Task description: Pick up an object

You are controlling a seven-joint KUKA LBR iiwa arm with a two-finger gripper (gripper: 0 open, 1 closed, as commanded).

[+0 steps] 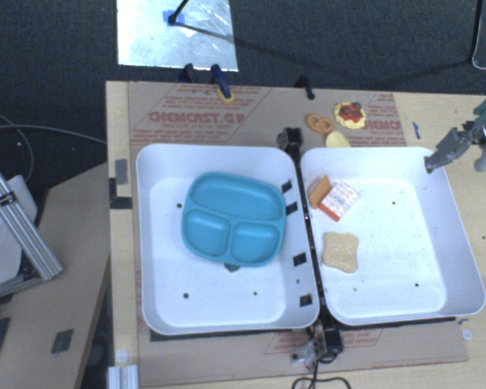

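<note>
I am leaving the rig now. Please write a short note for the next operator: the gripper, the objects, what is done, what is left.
Gripper: at the right bin's far right corner, above the rim, holding nothing; jaws unclear.
Right bin: orange block, red-and-white packet, tan bread slice, all near its left wall.
Left bin: blue divided plate.
Done: nothing picked.
Left: descend, grasp one object, lift.

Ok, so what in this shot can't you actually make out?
- Claw: at the camera view's right edge, over the right bin's far corner; blurred and partly cut off, so open or shut is unclear.
- Red-and-white packet: print too small to read.
- Small dark thing at the blue divided plate's near edge: mostly hidden under the plate, unidentifiable.
- Toy foods beyond the bins: too small to identify surely.
</note>
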